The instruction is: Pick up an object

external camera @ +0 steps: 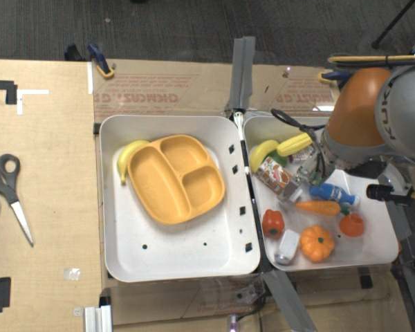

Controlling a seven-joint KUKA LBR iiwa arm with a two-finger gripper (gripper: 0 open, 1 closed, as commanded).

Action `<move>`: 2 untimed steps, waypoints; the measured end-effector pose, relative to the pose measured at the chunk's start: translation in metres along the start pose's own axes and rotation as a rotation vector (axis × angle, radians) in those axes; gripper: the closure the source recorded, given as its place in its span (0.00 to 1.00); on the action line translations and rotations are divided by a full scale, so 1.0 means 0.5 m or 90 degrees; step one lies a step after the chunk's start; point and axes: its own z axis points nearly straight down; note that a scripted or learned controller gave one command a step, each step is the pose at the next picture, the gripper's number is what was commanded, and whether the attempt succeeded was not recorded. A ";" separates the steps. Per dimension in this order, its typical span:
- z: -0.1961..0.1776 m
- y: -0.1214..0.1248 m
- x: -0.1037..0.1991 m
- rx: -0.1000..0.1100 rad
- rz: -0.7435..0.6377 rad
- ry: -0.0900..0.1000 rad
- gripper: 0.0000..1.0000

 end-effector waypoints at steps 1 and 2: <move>-0.004 -0.127 0.160 -0.002 0.071 -0.005 0.00; 0.001 -0.024 0.040 0.001 0.094 0.001 0.00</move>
